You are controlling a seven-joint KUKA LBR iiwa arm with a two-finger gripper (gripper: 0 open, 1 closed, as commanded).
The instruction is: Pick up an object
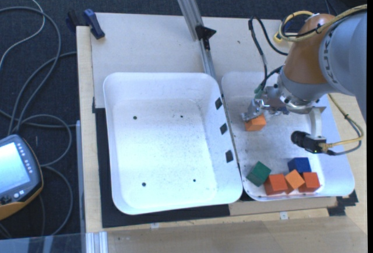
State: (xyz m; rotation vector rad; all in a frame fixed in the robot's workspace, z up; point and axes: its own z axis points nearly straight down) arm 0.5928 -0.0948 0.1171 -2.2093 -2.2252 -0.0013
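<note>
- An orange block point(255, 123) sat in the right bin point(344, 173), directly under the jaws point(254, 111), touching or nearly touching them.
- Whether the jaws were spread or pinching the block could not be told; the tips blurred into its top.
- Below and to the right of the jaws, well apart, lay a cluster: a green block point(258, 174), a blue block point(299, 165) and three more orange ones.
- The left bin point(116, 85) lay beyond.
- Judged advice: centre the block between the jaws, settle low, pinch firmly, then lift straight up.
</note>
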